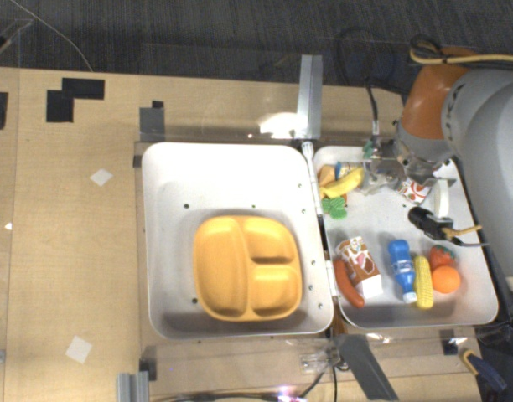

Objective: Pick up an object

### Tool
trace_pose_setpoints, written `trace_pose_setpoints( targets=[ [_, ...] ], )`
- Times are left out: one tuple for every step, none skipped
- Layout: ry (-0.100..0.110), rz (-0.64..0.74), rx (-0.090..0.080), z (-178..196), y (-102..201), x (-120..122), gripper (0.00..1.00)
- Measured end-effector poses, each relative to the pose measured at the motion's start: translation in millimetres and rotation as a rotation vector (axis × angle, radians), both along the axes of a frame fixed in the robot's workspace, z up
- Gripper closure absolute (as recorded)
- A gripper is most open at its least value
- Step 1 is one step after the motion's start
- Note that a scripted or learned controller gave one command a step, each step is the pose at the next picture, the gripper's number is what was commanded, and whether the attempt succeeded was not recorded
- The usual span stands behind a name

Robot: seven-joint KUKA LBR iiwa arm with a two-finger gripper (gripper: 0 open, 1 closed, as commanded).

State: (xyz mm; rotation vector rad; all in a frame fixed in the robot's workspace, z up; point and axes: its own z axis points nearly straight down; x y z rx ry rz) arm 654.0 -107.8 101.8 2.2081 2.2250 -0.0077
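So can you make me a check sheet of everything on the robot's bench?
Surface: pale wooden bench bearing two shallow white bins, left bin and right bin.
Job's things: in the right bin, yellow toy banana, blue plastic bottle, yellow toy corn cob, round orange toy fruit, red toy sausage.
Clutter: yellow divided plastic tray in the left bin.
Grippers: tool low over the right bin's far end.
Cables: black cable behind the right bin.
Surroundings: dark carpet.
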Motion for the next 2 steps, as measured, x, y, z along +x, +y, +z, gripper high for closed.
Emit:
trace_pose_setpoints(
  targets=[
    [0.001, 0.001, 0.000, 0, 0, 0, 0.00],
    [0.012, -0.084, 0.007, -11, 5, 14, 0.00]
  ],
)
